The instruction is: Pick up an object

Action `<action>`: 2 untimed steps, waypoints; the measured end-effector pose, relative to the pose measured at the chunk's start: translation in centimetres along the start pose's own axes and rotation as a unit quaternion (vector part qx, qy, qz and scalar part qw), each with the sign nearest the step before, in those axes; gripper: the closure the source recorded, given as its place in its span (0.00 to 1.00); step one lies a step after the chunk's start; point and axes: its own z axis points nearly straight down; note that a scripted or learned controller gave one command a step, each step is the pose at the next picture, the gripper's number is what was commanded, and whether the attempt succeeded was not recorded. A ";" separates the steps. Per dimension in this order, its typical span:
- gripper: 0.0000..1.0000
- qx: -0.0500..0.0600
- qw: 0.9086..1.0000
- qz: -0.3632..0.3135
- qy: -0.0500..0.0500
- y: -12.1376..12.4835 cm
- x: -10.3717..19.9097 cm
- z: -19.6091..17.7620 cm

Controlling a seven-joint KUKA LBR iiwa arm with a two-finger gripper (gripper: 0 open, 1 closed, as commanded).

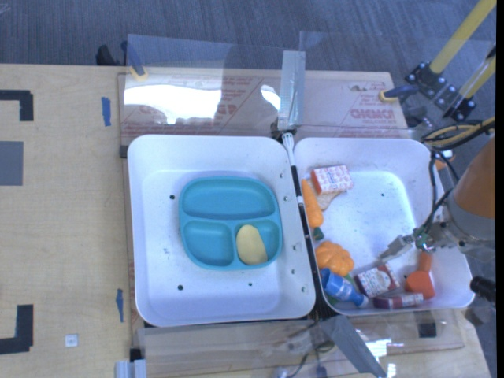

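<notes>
The right bin holds several objects. A red and white box lies near the back, with an orange carrot-like piece beside the left wall. Toward the front sit an orange pepper-like toy, a blue bottle, a small brown and white packet, a dark red tube and an orange bottle. My gripper reaches in from the right and hovers low over the bin floor, just above the packet and left of the orange bottle. I see nothing held in it.
The left bin carries a blue divided tray with a yellow oval object in its front right compartment. A divider separates the bins. Yellow tubing and cables stand at the back right.
</notes>
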 end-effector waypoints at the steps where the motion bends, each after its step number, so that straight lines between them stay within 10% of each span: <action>1: 1.00 -0.003 1.000 0.002 -0.003 0.2 -0.3 -1.0; 2: 0.00 -0.002 1.000 0.002 -0.002 0.1 -0.2 -0.9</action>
